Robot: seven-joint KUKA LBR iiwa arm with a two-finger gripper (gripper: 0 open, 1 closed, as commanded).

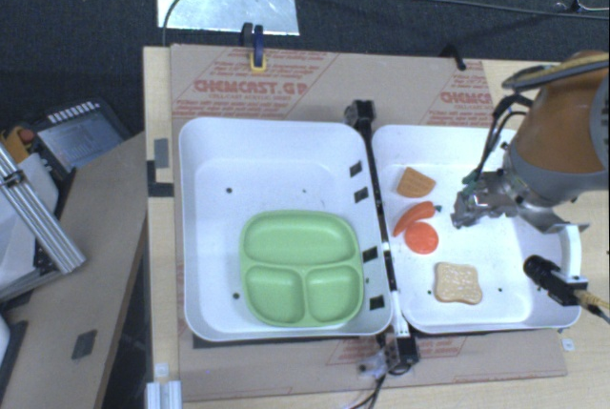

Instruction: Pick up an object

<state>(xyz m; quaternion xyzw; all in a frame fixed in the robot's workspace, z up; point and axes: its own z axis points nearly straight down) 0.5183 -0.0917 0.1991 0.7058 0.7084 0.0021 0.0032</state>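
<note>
White bins [286,135] on cardboard-covered bench [286,78]

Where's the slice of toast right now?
The toast lies in the right bin, near its front edge, just below the round red piece.

A robotics lab: around the two white bins [286,135] lie a cardboard-covered bench [315,78], clamps, trailing cables [381,2], aluminium framing to their left, and dark carpet beyond.
</note>
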